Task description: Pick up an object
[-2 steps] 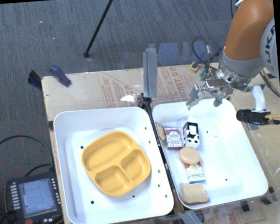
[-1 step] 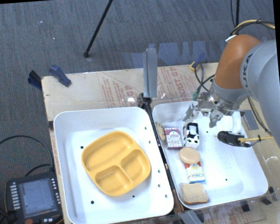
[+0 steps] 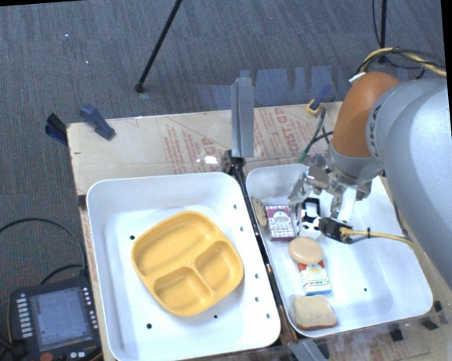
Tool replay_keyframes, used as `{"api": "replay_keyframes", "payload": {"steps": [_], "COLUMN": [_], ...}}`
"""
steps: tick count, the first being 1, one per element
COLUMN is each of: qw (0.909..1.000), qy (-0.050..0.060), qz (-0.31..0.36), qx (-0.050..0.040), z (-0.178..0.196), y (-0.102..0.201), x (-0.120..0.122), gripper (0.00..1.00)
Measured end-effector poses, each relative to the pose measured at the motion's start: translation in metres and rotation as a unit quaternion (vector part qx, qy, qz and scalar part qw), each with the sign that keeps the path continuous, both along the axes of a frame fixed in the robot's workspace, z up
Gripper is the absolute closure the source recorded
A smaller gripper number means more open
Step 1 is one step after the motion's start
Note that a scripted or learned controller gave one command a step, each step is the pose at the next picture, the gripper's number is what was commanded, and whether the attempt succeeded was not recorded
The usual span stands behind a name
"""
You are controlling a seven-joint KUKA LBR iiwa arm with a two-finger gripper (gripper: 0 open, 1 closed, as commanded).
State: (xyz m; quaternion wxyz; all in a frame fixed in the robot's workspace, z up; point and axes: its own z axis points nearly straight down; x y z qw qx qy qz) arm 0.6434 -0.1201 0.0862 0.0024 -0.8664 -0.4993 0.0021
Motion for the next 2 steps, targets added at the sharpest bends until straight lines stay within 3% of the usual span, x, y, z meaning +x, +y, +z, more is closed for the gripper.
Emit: {"api": "replay_keyframes", "payload": {"steps": [1,2], "qw": [1.0000,0.9894], "qy": [0.002,0.000], "qz": [0.002,-0.145], "qx": [0.0004,-0.0012], "z": [0.009,0.100], "y": [0.001,0.075], "x": [0.000,-0.020], "gripper": [1.00,1.00]}}
